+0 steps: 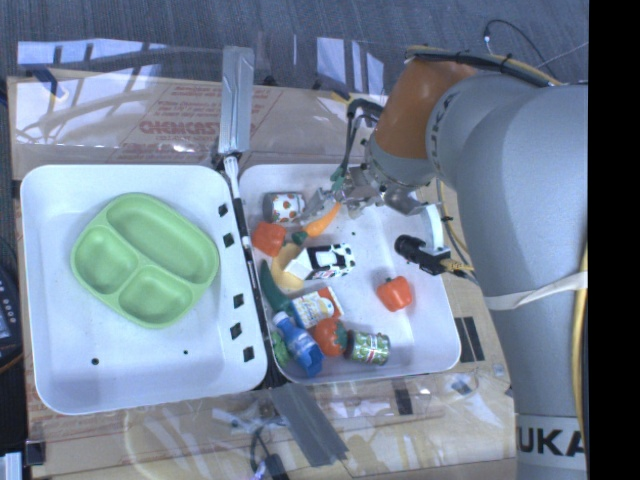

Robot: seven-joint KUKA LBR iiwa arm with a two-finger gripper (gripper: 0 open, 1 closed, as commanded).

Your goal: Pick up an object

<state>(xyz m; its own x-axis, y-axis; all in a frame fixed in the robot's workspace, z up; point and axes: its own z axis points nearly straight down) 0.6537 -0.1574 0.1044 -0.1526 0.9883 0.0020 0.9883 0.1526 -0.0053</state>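
Down inside the right bin (440,343), near its far edge, with the claw (345,193) low among the clutter at the top of the pile. Cannot tell whether open or closed: too small and too tangled with wrist hardware and cables to read. Nothing visibly held.

Just beside the claw, toward the left bin (40,268), a small spotted can (285,206) lying on its side. Touching or almost touching the claw tip, an orange carrot-like piece (318,220), long axis slanting from the claw down toward the left and the near side. Probably the nearest candidate for a grasp; a closing direction across that slant would likely suit it better than one along it.

Nearer the camera from the claw, a black-and-white toy (330,259) beside a yellow banana shape (285,268), with a round orange fruit (268,237) off to the left of those. Further toward the near rim, a blue bottle (298,345), a red piece (328,336) and a green can (368,347), well apart from the claw. Alone on bare bin floor, toward the near side and slightly right of the claw, an orange pepper (396,292), easier to reach without crowding.

Well away to the left, a green divided plate (145,258) in the other bin.

Judged stage: reaching or descending, no pick achieved yet.
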